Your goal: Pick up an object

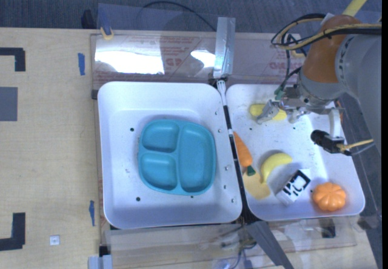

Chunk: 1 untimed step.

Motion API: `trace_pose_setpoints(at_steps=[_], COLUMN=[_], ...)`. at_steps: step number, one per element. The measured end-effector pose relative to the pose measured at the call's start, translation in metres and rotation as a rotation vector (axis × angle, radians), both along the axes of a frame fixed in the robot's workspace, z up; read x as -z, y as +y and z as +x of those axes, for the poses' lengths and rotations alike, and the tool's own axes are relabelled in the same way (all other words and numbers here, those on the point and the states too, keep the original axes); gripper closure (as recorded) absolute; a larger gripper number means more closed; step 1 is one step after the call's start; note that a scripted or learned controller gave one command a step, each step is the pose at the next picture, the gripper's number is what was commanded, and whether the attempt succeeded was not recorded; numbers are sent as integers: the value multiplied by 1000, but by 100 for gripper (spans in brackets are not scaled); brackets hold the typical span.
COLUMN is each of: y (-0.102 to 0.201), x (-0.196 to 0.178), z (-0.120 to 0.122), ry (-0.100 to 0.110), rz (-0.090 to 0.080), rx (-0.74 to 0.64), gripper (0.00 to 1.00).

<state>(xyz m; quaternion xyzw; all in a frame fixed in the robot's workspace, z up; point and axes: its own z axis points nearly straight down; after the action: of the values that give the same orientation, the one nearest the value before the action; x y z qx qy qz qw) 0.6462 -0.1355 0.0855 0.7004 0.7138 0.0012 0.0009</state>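
Near edge of the right bin [354, 168]: you've got an orange toy pumpkin [329, 196] in the corner, and next to it a white block with a black-and-white marker pattern [294, 185] — no text you can read on it. That block touches a yellow rounded piece [274, 163], and a flat yellow piece [257, 187] lies just in front of it. A toy carrot [243, 151] lies along the divider between the bins.

Left bin [115, 140]: a teal three-compartment plate [177, 156] sits in the middle.

Farther back in the right bin, the gripper [280, 110] is low over a small yellow object [271, 111] near the far wall. Its fingers stand apart, straddling the object; you can't tell whether they touch it.

Behind the bins, a clear sheet [176, 59] carries red print, too blurred and glared to read.
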Motion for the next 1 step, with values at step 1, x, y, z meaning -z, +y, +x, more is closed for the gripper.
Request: trace_pose_setpoints(at_steps=[1], y=[-25], x=[-51], z=[20], ry=[9], rz=[0], rx=[-13], gripper=[0])
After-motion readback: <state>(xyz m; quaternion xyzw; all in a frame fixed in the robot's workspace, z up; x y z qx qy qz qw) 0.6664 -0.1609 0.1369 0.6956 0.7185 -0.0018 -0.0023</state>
